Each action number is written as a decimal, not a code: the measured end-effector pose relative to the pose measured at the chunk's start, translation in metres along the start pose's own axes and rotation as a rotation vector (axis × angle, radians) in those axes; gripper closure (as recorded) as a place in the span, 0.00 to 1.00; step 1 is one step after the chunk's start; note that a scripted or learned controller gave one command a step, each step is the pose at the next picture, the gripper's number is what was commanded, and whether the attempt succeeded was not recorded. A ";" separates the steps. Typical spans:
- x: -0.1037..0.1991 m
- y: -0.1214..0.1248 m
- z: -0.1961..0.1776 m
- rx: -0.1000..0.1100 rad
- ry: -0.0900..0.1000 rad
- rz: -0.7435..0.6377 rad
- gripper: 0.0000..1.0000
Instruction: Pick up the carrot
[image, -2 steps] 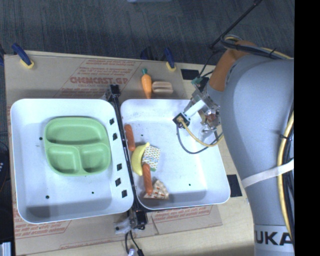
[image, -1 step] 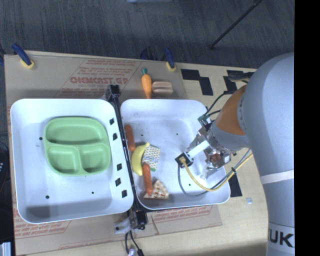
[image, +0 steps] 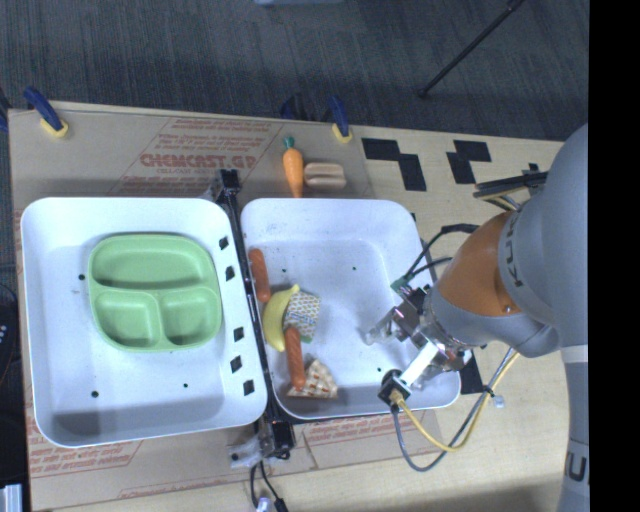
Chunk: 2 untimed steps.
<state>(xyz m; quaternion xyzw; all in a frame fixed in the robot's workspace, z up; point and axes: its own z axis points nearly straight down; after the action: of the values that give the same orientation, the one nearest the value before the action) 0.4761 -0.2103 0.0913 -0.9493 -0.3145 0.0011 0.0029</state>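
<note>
We see the carrot (image: 292, 170) lying outside the right bin (image: 330, 222), on the cardboard just beyond its far rim, green top pointing away, with a small bun-like toy (image: 324, 177) right beside it. Inside that bin, along its left wall, lie a sausage (image: 259, 275), a banana (image: 277, 315), a second sausage (image: 295, 360) and a waffle wedge (image: 318, 381). The gripper (image: 385, 330) hangs over the bin's near right part, well apart from the carrot; we cannot tell its grasp. A green divided plate (image: 155, 290) sits in the bin to the left.
</note>
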 end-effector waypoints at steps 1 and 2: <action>0.059 -0.010 0.000 -0.001 -0.001 -0.048 0.00; 0.156 -0.038 -0.100 -0.002 -0.001 -0.104 0.00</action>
<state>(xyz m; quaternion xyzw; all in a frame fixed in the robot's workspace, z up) 0.5791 -0.0876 0.1917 -0.9317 -0.3633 0.0012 0.0019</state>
